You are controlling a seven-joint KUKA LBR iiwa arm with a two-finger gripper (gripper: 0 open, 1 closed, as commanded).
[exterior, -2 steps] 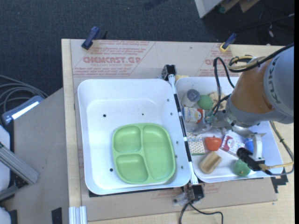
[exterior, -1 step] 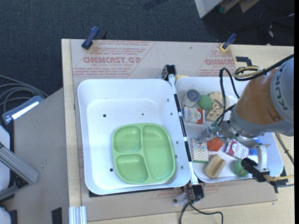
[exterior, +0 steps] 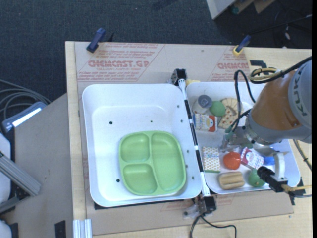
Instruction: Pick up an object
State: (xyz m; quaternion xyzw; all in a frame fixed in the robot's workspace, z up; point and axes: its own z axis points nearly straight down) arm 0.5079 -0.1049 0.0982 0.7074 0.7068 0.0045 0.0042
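My gripper (exterior: 233, 142) hangs low in the right bin (exterior: 293, 148), below the orange wrist band. It sits just above a red tomato (exterior: 231, 160) and beside a red and white packet (exterior: 252, 158). A patterned packet (exterior: 210, 157) lies to its left and a tan bread roll (exterior: 231, 180) in front. A green round piece (exterior: 256, 178) rests at the bin's near edge. Farther back lie a small carton (exterior: 205, 122), a green ball (exterior: 218, 108), a cracker (exterior: 229, 110) and a grey lid (exterior: 204, 101). The arm hides part of the bin's right side.
The left bin (exterior: 99, 108) holds a green divided plate (exterior: 151, 161). A black clip (exterior: 179, 75) sits where the bins meet at the back, and cables loop over the right bin's far rim (exterior: 257, 73). Blue clamps (exterior: 95, 39) hold the board's far corners.
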